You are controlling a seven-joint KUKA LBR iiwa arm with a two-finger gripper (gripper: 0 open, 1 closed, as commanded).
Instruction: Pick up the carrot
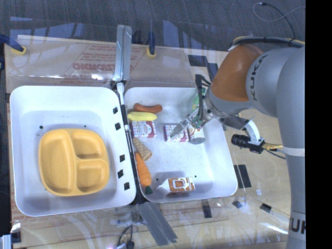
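yellow divided plate (73,161) in the left bin (21,139), carrot (143,173) against the right bin's (220,160) left wall, hot dog (148,108), banana (142,116) and cartons (144,129) beyond the carrot, my pincer (182,130) over a carton right of the carrot, can't tell how open, wooden bench (270,191) beneath

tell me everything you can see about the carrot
The carrot is a small orange toy-looking piece with a smooth, plastic-like surface and a dark green stub at its lower end. It lies flat in the right bin, hard against the left wall, running lengthwise along it with the pointed end up. Its upper tip meets a tan cracker-like piece. The gripper is apart from it, over the middle of the bin.
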